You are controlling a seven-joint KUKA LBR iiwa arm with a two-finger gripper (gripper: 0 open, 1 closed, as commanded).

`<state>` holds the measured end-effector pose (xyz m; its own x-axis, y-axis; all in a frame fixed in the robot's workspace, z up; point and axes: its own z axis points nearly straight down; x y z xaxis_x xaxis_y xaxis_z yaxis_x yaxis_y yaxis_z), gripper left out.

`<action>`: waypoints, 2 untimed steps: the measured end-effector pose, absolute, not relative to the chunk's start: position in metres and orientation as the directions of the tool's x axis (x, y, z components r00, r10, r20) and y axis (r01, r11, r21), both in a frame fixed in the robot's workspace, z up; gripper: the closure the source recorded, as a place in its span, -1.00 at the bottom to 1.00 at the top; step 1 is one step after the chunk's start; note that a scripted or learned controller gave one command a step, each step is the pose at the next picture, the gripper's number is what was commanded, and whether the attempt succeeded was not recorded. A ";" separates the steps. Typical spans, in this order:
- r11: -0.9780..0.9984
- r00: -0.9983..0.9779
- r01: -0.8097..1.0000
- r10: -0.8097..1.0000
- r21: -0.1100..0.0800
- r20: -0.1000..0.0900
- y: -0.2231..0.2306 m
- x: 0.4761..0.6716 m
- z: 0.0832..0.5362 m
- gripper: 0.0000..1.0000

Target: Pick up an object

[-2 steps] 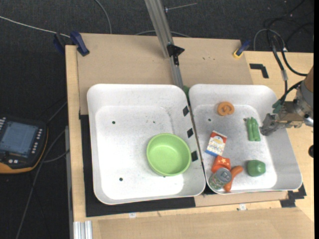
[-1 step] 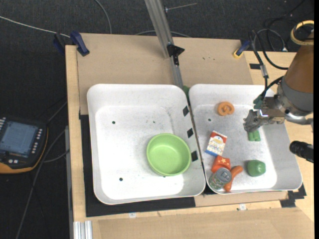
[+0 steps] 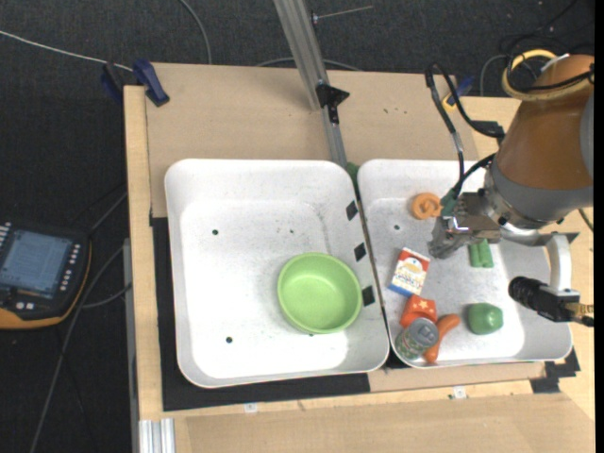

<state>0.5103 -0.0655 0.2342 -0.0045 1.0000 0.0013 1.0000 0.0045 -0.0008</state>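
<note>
Farthest left of the claw, we see a light green bowl (image 3: pixel 320 293) lying in the left bin (image 3: pixel 203 192). In the right bin (image 3: pixel 382 192), a small white and red carton (image 3: pixel 410 273) lies just left of and below the claw, with a jumble below it (a red item, a round greyish lid, something orange). An orange ring-shaped toy (image 3: pixel 426 206) sits just above-left of the claw. The gripper (image 3: pixel 444 245) hangs low over the bin floor; we cannot tell how far it is parted or whether it holds anything. A green block (image 3: pixel 482 254) lies just right of it, and a green rounded object (image 3: pixel 484 318) lies below-right.
</note>
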 end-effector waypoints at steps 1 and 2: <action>0.005 -0.005 1.000 1.000 -0.001 0.001 -0.009 0.504 0.227 1.00; 0.006 -0.006 1.000 1.000 0.001 0.002 0.050 0.506 0.239 1.00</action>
